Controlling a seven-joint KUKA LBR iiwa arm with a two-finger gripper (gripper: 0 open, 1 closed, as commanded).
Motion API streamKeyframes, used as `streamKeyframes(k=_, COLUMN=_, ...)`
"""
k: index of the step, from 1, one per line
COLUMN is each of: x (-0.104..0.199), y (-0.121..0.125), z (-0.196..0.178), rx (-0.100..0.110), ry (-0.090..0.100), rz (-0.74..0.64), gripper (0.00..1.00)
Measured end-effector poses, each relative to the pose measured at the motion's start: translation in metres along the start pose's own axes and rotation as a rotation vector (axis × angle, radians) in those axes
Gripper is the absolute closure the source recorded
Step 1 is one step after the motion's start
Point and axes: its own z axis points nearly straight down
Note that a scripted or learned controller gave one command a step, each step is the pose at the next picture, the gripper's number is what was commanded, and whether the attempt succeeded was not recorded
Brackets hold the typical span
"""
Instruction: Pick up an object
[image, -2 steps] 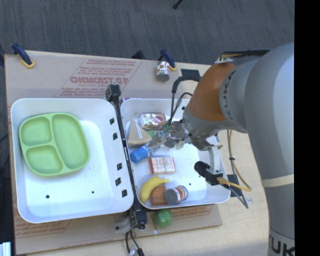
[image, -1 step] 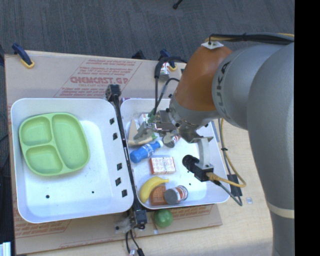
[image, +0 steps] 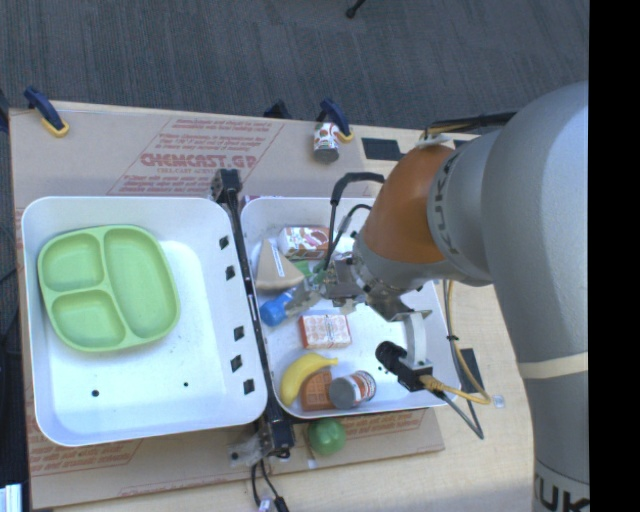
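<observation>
My gripper (image: 328, 284) hangs low over the middle of the right bin (image: 428, 398), under the orange wrist band. Just to its left lies a blue object (image: 274, 307), close to the gripper's tip; I cannot tell whether they touch. A red and white box (image: 326, 330) lies right below the gripper. Toward the bin's front are a yellow banana (image: 301, 373), a brown block (image: 316, 393) and a small can (image: 353, 389) on its side. A red-printed packet (image: 303, 241) and a beige item (image: 270, 262) lie at the bin's back.
The left bin (image: 150, 400) holds a green divided plate (image: 108, 288). A green ball (image: 325, 436) sits outside the bins at the front edge. A black clamp bar (image: 243, 300) runs between the bins. The arm's grey body covers the right bin's right side.
</observation>
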Motion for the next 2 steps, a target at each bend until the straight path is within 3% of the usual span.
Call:
streamKeyframes(k=1, x=-0.003, y=-0.018, z=0.039, rx=-0.019, ry=-0.003, rz=-0.003, gripper=0.0)
streamKeyframes(k=2, x=-0.005, y=-0.016, z=0.028, rx=-0.022, ry=-0.007, rz=-0.007, gripper=1.0)
